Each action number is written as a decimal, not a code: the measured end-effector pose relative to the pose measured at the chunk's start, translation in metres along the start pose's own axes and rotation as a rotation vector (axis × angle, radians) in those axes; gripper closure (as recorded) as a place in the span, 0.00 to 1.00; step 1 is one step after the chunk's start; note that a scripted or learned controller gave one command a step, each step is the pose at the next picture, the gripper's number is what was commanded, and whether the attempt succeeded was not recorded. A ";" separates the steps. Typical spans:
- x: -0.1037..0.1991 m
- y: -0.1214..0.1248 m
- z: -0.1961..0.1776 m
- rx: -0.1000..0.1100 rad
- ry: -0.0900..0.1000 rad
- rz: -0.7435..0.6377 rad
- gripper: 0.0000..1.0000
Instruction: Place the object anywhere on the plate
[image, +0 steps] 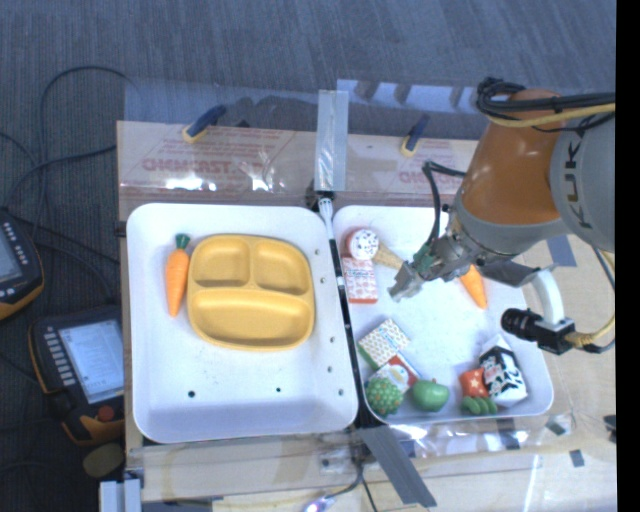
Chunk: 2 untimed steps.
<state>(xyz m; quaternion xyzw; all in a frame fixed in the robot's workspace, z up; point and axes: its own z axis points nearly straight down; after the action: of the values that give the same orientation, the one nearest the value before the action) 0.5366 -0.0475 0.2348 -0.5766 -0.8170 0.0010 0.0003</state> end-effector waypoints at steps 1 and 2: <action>0.093 0.042 0.037 0.001 0.001 -0.134 1.00; 0.154 0.054 0.004 -0.002 0.000 -0.456 1.00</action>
<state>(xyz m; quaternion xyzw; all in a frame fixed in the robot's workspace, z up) 0.5361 0.1156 0.2311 -0.3769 -0.9262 0.0000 0.0002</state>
